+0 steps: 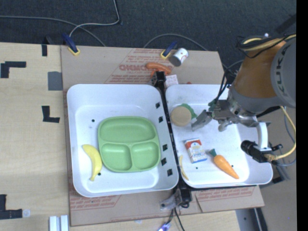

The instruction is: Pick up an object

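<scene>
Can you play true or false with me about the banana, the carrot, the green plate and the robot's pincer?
1. The banana lies in the left bin, beside the green plate. True.
2. The carrot sits on the green plate. False: it lies in the right bin, next to the small red and white box.
3. The pincer is over the right bin, near the round tan thing. True.
4. The green plate has only one big section. False: it is split into three sections.
5. The banana is between the pincer's fingers. False: the banana is far off in the other bin.
</scene>
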### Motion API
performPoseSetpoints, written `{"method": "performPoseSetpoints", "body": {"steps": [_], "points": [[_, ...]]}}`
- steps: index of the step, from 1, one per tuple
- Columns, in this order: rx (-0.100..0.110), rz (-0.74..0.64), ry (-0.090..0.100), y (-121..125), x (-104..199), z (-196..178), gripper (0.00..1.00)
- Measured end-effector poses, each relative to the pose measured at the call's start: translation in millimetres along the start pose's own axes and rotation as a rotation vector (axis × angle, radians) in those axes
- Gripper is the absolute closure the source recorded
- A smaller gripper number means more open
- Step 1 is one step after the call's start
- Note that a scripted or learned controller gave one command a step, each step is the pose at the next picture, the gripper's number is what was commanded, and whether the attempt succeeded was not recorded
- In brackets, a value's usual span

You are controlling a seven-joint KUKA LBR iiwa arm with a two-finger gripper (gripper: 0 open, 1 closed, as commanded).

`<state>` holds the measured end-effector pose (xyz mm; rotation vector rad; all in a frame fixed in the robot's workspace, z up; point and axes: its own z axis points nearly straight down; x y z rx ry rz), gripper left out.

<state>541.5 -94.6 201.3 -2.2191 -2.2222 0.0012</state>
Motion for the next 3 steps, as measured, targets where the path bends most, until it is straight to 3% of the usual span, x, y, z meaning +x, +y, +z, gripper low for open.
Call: {"method": "performPoseSetpoints", "body": {"steps": [1,2,3], "points": [[0.002,0.001,0.000,-23,-10,52,0.00],[-0.002,0.001,0.000,-14,-10,115,0.00],[-0.004,0.002,-0.003,-14,-11,106,1.00]]}}
